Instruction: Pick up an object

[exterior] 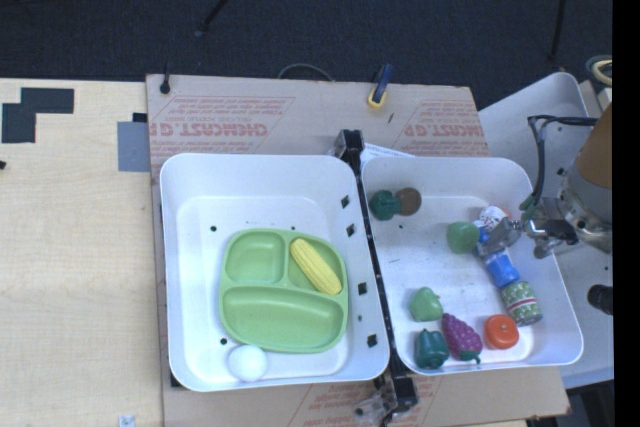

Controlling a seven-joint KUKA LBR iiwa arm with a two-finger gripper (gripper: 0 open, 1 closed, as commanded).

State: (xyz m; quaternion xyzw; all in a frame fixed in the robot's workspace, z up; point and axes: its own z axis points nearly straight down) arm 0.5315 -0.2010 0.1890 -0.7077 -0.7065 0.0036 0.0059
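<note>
Reaching in from the right, the hand (512, 233) sits low in the right bin (548, 347), its fingers clamped on the blue bottle's (500, 267) top end.

two white bins (190, 185); one green divided tray (283, 291); one corn cob (315, 266); one white ball (246, 362); one bottle (511, 284); one grape bunch (461, 335); one orange piece (501, 332); four green pieces (426, 304).

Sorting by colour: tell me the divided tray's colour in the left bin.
Light green, in the camera view: the divided tray.
</note>
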